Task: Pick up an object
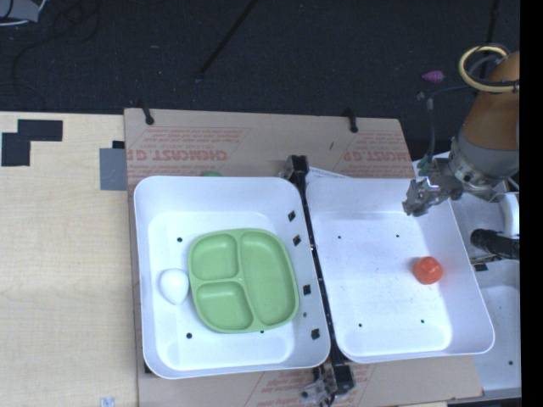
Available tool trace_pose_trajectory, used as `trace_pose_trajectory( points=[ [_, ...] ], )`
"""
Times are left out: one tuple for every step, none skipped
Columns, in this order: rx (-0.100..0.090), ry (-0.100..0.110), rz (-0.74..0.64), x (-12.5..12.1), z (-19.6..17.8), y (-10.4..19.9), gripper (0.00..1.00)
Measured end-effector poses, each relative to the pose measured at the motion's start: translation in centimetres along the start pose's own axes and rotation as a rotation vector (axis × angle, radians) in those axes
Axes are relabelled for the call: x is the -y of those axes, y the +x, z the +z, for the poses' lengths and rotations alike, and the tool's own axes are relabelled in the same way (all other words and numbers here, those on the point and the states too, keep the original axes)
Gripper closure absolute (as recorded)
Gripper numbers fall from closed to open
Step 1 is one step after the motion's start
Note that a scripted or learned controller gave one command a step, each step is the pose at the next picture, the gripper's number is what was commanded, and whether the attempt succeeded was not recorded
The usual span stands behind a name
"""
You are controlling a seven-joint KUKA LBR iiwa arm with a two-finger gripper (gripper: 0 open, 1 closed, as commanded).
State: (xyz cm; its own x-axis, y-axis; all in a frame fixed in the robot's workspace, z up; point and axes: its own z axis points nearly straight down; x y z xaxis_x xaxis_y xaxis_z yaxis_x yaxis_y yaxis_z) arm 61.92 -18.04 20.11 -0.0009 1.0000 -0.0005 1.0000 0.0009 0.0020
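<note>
A small orange ball [428, 270] lies in the right bin [373, 329], near its right wall. In the left bin [161, 202] a green three-compartment plate [243, 279] lies flat, with a white egg-shaped object [174, 285] touching its left edge. My gripper [417, 200] hangs over the right bin's far right corner, up and slightly left of the orange ball and well apart from it. Nothing shows between its fingers.
A black divider clip strip [305, 253] runs between the two bins. Cardboard [254, 142] lies under both bins. The arm's orange band [492, 117] and grey wrist stand at the right edge, with a black fixture [496, 242] beside the right bin.
</note>
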Motion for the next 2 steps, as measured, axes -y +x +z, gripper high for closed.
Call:
trace_pose_trajectory(
  points=[
    [0.0,-0.001,-0.001,0.8,-5.6,0.4,1.0],
    [-0.003,0.006,-0.003,3.5,-5.9,5.3,1.0]
  ],
)
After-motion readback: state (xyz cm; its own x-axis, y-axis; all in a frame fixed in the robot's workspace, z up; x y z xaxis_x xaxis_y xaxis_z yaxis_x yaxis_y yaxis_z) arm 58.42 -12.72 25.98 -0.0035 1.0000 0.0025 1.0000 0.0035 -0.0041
